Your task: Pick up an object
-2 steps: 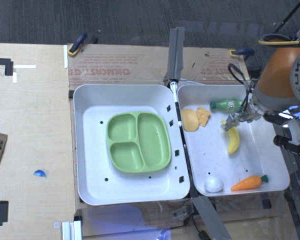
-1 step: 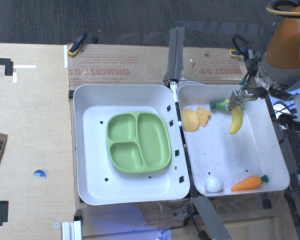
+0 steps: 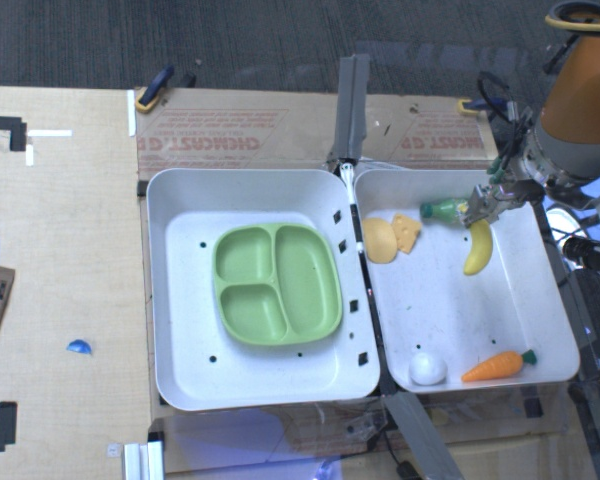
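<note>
My gripper (image 3: 483, 205) is at the far end of the right bin (image 3: 540, 298), reaching in from the right. It sits just above the top end of a yellow banana (image 3: 477, 249) and right beside a small green object (image 3: 442, 209) on its left. Whether it touches either one is not clear. Two yellow fruit-like lumps (image 3: 390, 237) lie by the bin's left wall. A white ball (image 3: 427, 369) and an orange carrot (image 3: 497, 365) rest near the front wall.
The left bin (image 3: 180, 298) holds a green divided plate (image 3: 278, 284). A grey divider post (image 3: 351, 108) stands between the bins at the back. Cardboard lies behind the bins. A small blue piece (image 3: 78, 346) lies on the wooden bench at the left.
</note>
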You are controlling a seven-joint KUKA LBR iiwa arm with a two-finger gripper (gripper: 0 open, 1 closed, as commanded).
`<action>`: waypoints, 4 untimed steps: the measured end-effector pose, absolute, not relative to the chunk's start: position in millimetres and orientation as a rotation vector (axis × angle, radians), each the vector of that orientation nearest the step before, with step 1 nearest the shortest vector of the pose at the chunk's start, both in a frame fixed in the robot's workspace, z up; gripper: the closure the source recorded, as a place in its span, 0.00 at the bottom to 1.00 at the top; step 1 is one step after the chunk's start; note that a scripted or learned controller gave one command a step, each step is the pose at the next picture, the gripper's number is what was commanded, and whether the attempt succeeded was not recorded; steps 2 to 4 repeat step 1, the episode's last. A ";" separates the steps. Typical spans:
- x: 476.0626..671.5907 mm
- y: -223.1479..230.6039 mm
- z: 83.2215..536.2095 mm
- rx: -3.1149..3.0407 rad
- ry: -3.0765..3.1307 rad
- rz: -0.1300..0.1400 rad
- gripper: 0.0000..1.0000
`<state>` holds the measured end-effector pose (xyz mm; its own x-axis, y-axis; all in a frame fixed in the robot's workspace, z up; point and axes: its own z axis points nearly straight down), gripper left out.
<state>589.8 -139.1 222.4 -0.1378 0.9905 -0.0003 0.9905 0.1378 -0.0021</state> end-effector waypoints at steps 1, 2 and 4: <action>576.0 -159.2 199.9 -2.390 -2.036 0.006 1.00; 576.0 -159.2 199.9 -2.390 -2.036 0.006 1.00; 576.0 -159.2 199.9 -2.390 -2.036 0.006 1.00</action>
